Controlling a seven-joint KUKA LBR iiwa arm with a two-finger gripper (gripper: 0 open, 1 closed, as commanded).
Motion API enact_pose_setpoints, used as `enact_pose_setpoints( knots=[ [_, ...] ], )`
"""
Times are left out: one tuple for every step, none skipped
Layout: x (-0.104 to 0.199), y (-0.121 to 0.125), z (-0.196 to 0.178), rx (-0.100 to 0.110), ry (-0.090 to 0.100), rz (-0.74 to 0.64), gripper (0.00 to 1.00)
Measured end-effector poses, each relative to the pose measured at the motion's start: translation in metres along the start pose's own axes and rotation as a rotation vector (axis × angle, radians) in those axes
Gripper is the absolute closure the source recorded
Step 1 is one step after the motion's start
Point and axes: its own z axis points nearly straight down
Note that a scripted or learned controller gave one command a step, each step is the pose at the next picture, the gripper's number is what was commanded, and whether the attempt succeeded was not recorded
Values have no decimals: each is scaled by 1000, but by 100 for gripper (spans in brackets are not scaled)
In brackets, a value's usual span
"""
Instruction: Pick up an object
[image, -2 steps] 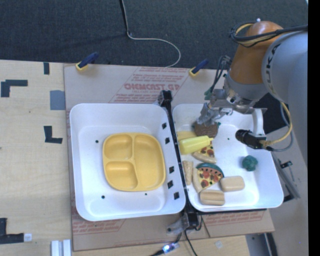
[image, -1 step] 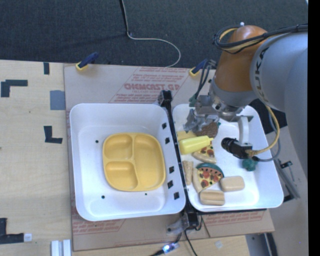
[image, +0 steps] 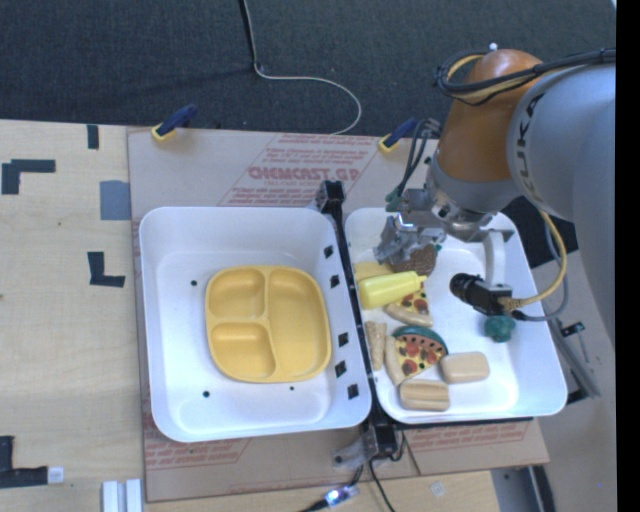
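Currently: approach stage, no object lifted.
The two-finger metal gripper (image: 405, 243) hovers just above the yellow plastic corn cob (image: 388, 288); finger spacing cannot be determined. Remaining: grasp, lift from the right white bin (image: 535, 395).

Bright even light, soft shadows, slight blur.
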Motion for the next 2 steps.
enact_pose_setpoints(
  knots=[
    [9, 2, 11, 2, 0, 0, 100],
    [6, 6, 8, 0, 0, 0, 100]
  ],
)
